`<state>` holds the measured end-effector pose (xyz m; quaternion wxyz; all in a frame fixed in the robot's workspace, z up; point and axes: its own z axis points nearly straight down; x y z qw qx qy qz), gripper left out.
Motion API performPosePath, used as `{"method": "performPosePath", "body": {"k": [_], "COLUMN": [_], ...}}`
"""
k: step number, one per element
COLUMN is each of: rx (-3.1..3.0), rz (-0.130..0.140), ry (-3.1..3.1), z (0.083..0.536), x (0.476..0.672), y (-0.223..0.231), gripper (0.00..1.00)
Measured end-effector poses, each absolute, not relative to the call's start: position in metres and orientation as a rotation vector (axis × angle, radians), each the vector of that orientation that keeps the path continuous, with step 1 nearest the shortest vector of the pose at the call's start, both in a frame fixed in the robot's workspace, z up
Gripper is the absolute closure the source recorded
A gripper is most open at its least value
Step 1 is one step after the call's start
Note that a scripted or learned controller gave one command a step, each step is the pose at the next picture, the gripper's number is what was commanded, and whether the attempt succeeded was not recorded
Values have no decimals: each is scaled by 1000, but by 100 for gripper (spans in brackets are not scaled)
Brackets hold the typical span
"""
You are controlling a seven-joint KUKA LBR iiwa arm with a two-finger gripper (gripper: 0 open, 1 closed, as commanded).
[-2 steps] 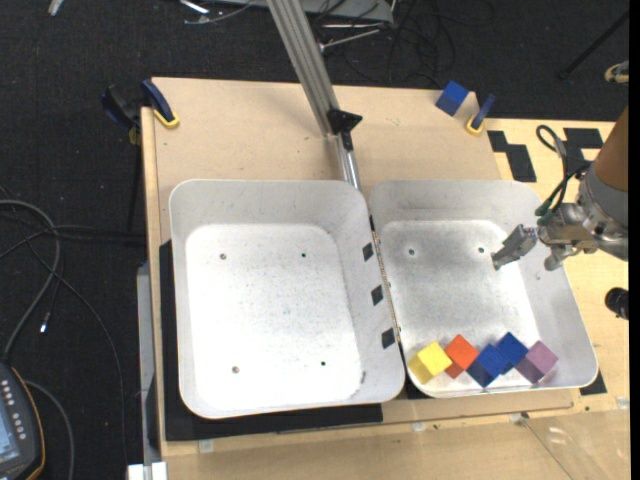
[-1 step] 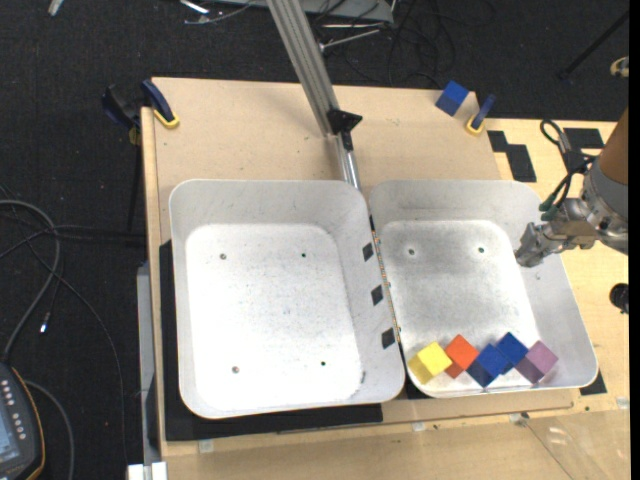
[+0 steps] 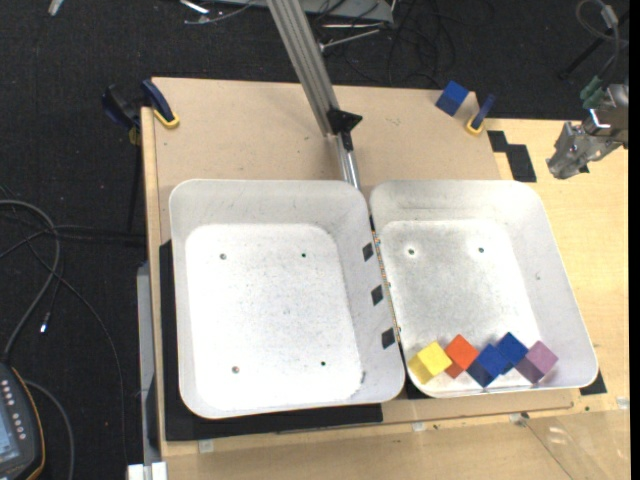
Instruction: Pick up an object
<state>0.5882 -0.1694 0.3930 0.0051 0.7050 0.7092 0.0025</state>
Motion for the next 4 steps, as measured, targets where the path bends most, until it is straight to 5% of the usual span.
{"method": "performPosePath", "body": {"k": [1, 2, 3, 4], "rx": [2221, 2211, 2224, 2219], "rz": [-1, 3, -2, -1], "ry": [2214, 2219, 2223, 2215], "z": [392, 445, 395, 392], "x": [638, 668, 528, 593], "y": [-217, -225, -168, -209], "gripper": [100, 100, 100, 100]}}
